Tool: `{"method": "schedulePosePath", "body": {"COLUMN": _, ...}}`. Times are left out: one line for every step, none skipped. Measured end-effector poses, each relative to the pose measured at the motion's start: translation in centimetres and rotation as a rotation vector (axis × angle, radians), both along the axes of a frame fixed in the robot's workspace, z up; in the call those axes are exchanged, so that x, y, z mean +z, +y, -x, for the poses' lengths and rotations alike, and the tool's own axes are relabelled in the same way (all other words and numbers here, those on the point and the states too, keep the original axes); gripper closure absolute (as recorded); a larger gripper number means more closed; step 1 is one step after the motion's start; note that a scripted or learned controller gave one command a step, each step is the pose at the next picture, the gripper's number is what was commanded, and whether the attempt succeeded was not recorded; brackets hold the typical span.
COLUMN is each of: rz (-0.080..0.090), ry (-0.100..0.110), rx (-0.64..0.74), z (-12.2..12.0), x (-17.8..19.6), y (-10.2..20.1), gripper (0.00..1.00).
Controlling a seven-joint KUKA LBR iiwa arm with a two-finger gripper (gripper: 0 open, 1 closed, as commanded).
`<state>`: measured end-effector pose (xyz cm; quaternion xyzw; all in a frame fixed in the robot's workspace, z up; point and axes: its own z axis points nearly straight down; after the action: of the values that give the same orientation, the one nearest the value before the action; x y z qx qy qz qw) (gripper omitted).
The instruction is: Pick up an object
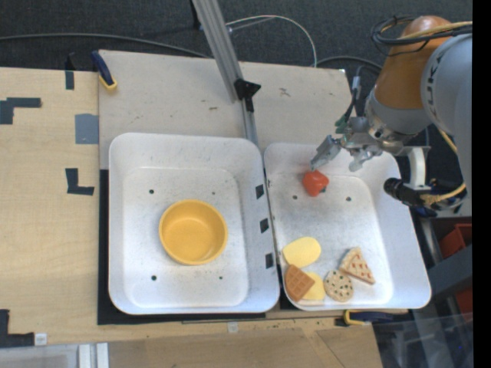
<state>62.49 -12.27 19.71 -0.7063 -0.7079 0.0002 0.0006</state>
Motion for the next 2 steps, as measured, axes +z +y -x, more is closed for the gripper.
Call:
{"method": "schedulePosePath", "body": {"rz": 0.0, "ry": 0.0, "rx": 0.0, "z": 0.0, "x": 0.0, "y": 0.0, "gripper": 0.0}}
{"method": "schedulePosePath", "body": {"rz": 0.001, "ry": 0.005, "rx": -0.001, "z": 0.7, "x": -4.8, "y": 0.7, "gripper": 0.0}}
